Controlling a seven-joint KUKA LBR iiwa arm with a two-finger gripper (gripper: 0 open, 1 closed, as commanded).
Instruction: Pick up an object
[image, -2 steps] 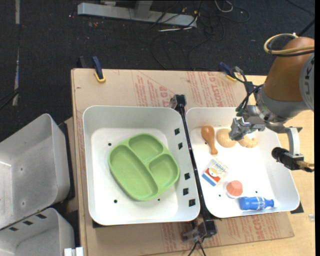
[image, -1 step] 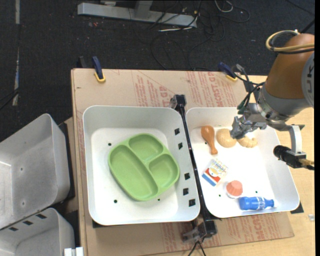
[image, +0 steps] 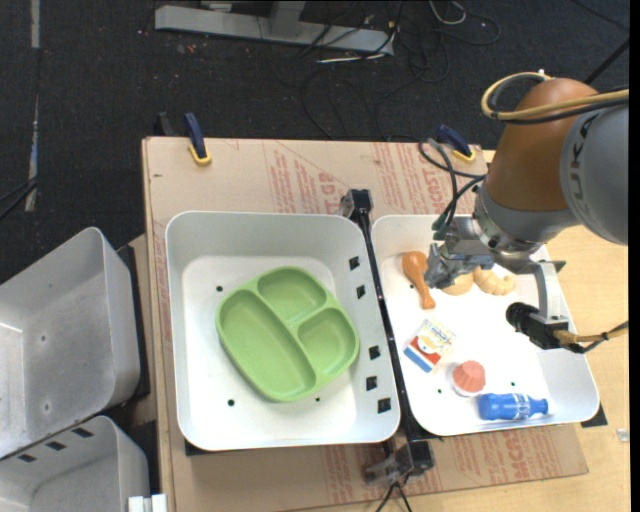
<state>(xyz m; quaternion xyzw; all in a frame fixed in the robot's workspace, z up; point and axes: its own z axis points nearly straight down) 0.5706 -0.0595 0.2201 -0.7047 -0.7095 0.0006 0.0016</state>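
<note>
Over the right bin (image: 590, 395), near its far edge, the tool (image: 452, 268) hangs low above a cluster of small things: an orange drumstick-shaped toy (image: 418, 276) and pale tan pieces (image: 490, 280) just beside it. Whether the tool is spread or closed cannot be told, since the wrist hides its tips, and nothing is visibly clamped in it. Toward the bin's near edge lie a small packet (image: 430, 345), a pink round piece (image: 468, 376) and a blue bottle (image: 510, 405) on its side, all apart from the tool. The left bin (image: 190, 300) carries a green divided plate (image: 288, 332). Judged from this layout, the approach is made; grasp and lift remain to be done.
</note>
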